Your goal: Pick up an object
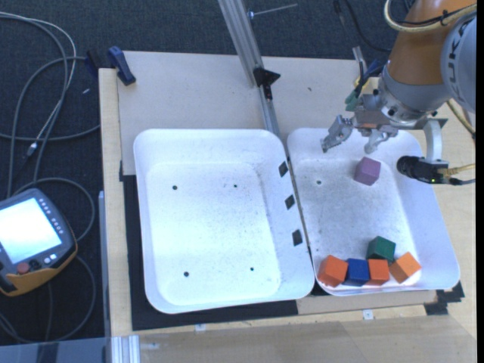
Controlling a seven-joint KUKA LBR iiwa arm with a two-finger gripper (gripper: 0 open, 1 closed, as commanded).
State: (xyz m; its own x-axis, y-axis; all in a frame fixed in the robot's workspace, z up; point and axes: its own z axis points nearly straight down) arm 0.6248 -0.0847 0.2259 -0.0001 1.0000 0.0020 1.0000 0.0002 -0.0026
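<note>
**Open gripper above the right bin, blocks untouched**

Nearest the camera, along the front edge of the right bin (423, 203), sits a tight cluster of blocks: an orange block (332, 271) at the left, a blue block (358, 271) touching it, a second orange block (378, 271) next, and a third orange block (406, 266) at the right end, turned at an angle. A green block (382, 248) rests just behind the middle of this row.

Farther back in the same bin, well apart from the cluster, a purple block (367, 171) lies alone on the speckled floor. The left bin (151, 157) sits beside it, the two rims meeting along a line of small black clips.

Just beyond the purple block, the gripper (353, 137) hangs over the bin's back part, its two fingers spread apart with nothing between them. One fingertip is beside the block's upper edge; contact cannot be judged. The arm's orange band (427, 21) rises behind, at the upper right.

A teach pendant (30, 237) lies off the bench at the left.
</note>
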